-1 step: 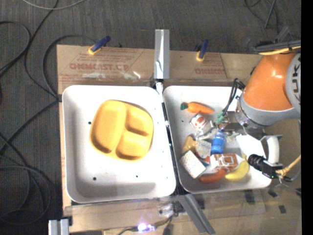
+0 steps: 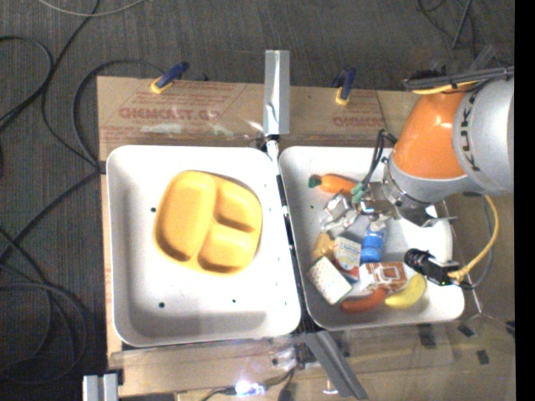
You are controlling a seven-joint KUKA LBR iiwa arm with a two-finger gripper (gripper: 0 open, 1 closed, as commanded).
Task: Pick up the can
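Observation:
The can (image 2: 372,246) is small and blue with a pale top, and it stands among clutter in the middle of the right bin (image 2: 443,312). My gripper (image 2: 361,213) hangs low over that bin, just above and slightly left of the can, with its metal parts close to the can's top. Nothing can be seen between the gripper and the can, and the wrist hides part of the pile.
Around the can lie a carrot (image 2: 336,182), a white box (image 2: 330,280), a red-and-white carton (image 2: 386,274), a banana (image 2: 406,292), a red sausage-like piece (image 2: 363,304) and an orange piece (image 2: 324,245). The left bin (image 2: 134,307) holds a yellow divided tray (image 2: 209,221).

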